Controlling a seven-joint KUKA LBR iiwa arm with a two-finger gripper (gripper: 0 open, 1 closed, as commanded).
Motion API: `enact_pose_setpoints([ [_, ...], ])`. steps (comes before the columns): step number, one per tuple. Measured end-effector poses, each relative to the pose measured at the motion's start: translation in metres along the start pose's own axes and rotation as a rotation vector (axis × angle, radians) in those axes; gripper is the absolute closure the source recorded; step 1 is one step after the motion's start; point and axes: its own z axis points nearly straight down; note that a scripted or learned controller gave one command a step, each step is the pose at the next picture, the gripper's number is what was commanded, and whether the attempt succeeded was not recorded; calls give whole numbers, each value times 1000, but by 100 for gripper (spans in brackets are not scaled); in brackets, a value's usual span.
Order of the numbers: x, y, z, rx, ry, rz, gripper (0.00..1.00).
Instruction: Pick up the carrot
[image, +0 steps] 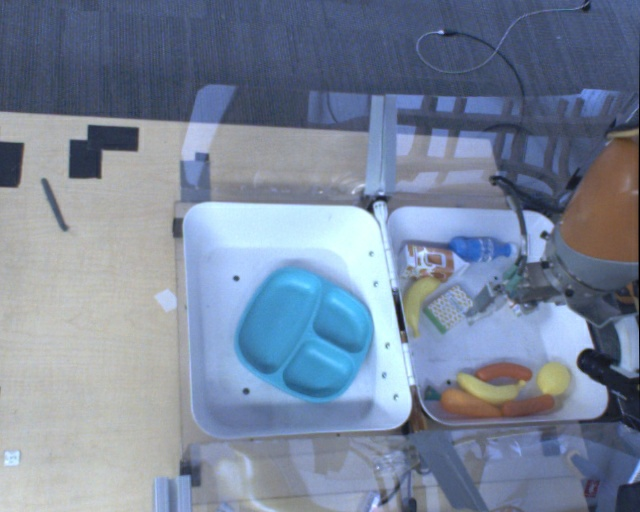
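The gripper (497, 294) of a grey arm with an orange band (606, 205) hangs over the middle of the right bin (590, 405), its metal fingers pointing toward the left. How wide those fingers stand cannot be told from this slanted overhead view, and nothing can be seen between them.

Just off the fingertips lies a small green-and-white packet (447, 308), and beside that a yellow banana (418, 300) rests along the bin's left wall. Above them sit an orange-and-white carton (429, 262) and a blue bottle (481, 248) lying on its side.

The carrot (470, 403), an orange root, lies at the near edge of the same bin, well apart from the gripper. It rests in a cluster of play food: a yellow banana-like piece (487, 387) just above it, what appears to be a red sausage (505, 372) beyond that, a second reddish piece (530, 405) to its right and a lemon (553, 378) at the end of the row.

In the left bin (205, 300), a blue divided plate (305, 333) sits near the centre. The wooden bench (90, 350) carries black tape marks (100, 150) and a dark pen-like stick (54, 203) at far left.
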Motion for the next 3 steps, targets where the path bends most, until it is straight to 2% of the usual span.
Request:
enact_pose_setpoints([
  [1, 20, -17, 102, 2, 1, -96, 0],
  [2, 20, -14, 91, -4, 0, -96, 100],
  [3, 93, -5, 23, -1, 0, -91, 100],
])
